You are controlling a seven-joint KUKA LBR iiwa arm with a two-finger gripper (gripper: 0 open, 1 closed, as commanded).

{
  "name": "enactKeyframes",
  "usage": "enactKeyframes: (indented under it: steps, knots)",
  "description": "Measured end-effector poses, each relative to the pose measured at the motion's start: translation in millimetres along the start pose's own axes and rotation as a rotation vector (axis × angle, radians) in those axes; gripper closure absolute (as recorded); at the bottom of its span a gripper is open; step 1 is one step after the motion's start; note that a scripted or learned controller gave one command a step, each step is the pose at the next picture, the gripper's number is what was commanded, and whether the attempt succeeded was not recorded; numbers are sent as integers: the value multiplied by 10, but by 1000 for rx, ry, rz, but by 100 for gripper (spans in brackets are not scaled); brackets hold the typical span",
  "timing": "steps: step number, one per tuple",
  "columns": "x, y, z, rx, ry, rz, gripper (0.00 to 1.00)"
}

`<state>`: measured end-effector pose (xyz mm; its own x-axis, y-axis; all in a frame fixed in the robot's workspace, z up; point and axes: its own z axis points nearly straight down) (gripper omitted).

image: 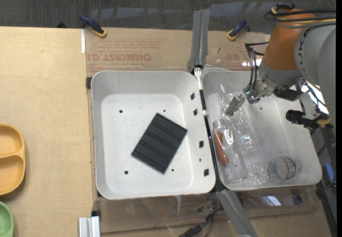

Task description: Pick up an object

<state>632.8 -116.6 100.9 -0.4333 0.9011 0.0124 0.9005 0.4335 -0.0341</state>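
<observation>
My gripper hangs low in the upper left part of the right bin, pointing down and to the left from the grey arm with its orange band. Its tip is over crumpled clear plastic that lies along the bin's left side. Just below it, a red-orange item in a clear wrapper lies lengthwise against the left wall. A clear plastic bottle rests on its side in the near right corner. In the left bin, a black ridged rectangular pad lies flat at a slant.
A metal divider runs between the bins at the back. Two blue-and-yellow clamps hold the cardboard behind them. A yellow tray sits on the bench at far left. Black cables hang by the arm's right.
</observation>
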Motion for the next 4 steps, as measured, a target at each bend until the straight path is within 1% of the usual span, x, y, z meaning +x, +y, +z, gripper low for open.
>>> enactKeyframes:
  steps: [1,2,3,4]
  knots:
    - [-134,-348,-65,-58,-28,30,0]
    - [202,-700,-62,-71,-41,31,0]
    - [212,-664,-212,-78,-37,29,100]
    - [309,-922,-83,-80,-43,38,100]
